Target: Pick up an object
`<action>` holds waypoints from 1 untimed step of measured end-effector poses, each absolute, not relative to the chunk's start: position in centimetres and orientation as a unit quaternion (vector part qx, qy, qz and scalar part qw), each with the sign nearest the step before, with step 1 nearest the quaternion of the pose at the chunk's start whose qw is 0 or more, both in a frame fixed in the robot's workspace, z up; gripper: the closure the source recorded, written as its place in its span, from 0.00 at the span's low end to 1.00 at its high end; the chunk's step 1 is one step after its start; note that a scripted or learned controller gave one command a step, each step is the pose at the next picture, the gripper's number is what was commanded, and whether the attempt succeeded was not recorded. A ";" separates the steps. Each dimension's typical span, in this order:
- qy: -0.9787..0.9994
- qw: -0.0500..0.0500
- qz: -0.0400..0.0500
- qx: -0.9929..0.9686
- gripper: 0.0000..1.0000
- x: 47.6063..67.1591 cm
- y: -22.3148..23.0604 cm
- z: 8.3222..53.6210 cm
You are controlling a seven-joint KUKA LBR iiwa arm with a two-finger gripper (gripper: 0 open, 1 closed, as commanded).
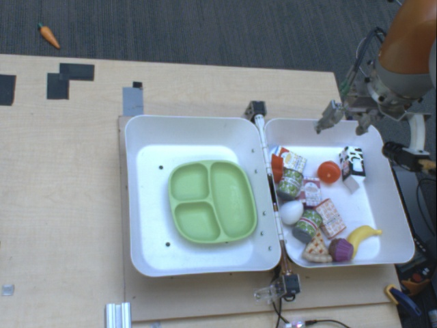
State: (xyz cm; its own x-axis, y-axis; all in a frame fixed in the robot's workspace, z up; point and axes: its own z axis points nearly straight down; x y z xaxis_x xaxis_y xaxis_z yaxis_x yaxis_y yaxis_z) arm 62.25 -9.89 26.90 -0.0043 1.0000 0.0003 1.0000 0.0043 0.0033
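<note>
The fingers (345,118) hang spread apart and empty above the far rim of the right bin (399,214), near its back-left part. Every loose object lies nearer the camera than the fingers, inside that bin.

Closest to them are the carton (354,162), black and white, against the right of the bin floor, and the tomato (328,172) just beside it on its left. Both sit a short way forward from the fingers, with bare white floor between them and the back wall, so there is open room to come down there. The tomato is round and has no long axis; the carton's long side runs roughly front to back.

Further forward the objects crowd together: a red packet (292,160) and can (291,181) by the divider, an egg (291,212), a pizza slice (317,251), a purple piece (341,250) and a banana (362,235), its length lying slantwise toward the front-right corner. These touch or nearly touch, leaving little room for fingers.

The left bin (133,203) holds only a green tray (212,201), well apart from the arm.

My judgement: the tomato or carton is the easiest target, a short move forward and down.
</note>
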 end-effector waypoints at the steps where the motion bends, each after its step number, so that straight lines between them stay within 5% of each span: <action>1: 0.708 0.002 0.002 0.706 0.00 57.0 -8.8 10.2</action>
